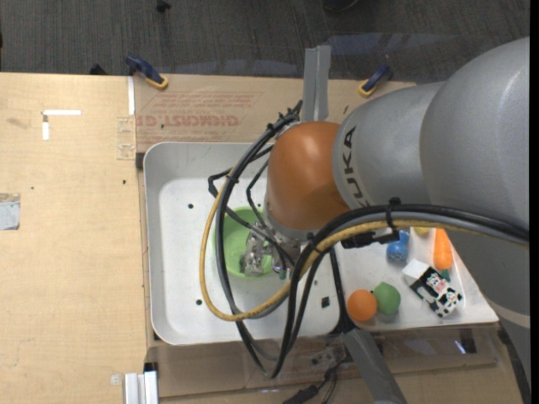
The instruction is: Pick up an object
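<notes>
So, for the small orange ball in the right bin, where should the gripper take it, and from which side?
Best to grip the orange ball across its middle, coming straight down from above. It is round, so no side grips better, but the green object touches or nearly touches its right side. Setting the fingers on the two sides away from that neighbour would probably give them room to close.

Left bin [168, 251] floor lies open left of the green object [237, 247].
</notes>
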Tool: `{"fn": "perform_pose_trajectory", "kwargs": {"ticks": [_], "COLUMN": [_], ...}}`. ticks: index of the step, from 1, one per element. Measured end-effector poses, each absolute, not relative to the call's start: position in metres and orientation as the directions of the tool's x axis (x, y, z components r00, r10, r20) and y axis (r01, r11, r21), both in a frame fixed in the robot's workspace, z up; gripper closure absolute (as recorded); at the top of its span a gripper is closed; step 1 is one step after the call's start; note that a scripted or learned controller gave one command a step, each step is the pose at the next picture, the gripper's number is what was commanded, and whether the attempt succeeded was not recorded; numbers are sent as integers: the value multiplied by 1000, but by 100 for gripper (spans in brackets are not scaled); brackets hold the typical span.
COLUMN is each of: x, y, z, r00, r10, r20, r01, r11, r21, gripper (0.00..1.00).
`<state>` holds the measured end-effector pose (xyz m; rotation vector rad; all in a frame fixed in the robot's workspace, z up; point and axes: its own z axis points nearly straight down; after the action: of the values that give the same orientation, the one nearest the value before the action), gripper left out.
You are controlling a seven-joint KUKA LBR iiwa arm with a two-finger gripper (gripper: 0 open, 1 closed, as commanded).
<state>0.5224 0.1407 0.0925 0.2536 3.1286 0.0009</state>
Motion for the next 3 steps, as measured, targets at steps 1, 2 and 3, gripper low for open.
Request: {"fn": "perform_pose_trajectory", "kwargs": {"ticks": [1,2,3], "x": [602,601,520], "y": [90,193,144], "z": [193,156,245], "r00": [-1000,-1000,-985], "r10": [27,29,175], "r20": [-5,-4,-1], "r01": [27,29,175], "r11": [1000,1000,985], "r21": [0,1,-1], "gripper": [100,100,100]}}
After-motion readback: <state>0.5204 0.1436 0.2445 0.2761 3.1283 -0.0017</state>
